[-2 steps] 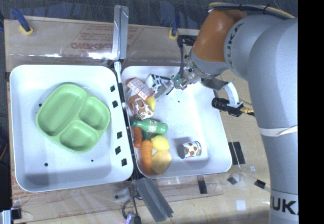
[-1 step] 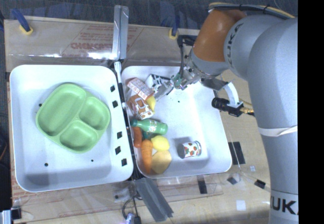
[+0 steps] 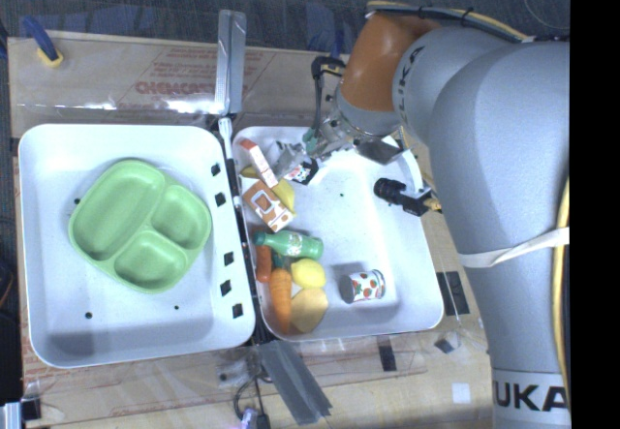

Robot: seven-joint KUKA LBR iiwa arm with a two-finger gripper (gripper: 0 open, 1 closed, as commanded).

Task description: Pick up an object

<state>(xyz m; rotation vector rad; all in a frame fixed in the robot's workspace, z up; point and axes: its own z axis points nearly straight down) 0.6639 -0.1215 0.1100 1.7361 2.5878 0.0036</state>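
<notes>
Tool: my tool (image 3: 312, 154) hangs low at the 12 o'clock end of the right bin (image 3: 412, 267); whether it is apart or together I cannot tell, my wrist covers it.
Nearest pick: a small black-and-white object (image 3: 302, 171) lies just at the tool's tip, with the white-and-orange carton (image 3: 260, 164) beside it at 9 o'clock.
Other candidates: along the bin's 9 o'clock wall sit an orange box (image 3: 270, 205), green bottle (image 3: 291, 244), carrot (image 3: 280, 293) and lemon (image 3: 308, 273); the printed cup (image 3: 363, 285) stands apart toward 5 o'clock.
Left bin: green divided plate (image 3: 140, 224), not my business.
Doing it well: I judge the pile by the wall too crowded, so I want one item centred, clear of its neighbours, before I close.
Risk: clipping the carton or nudging things against the wall.
Check: I lift only once something is plainly clamped.
</notes>
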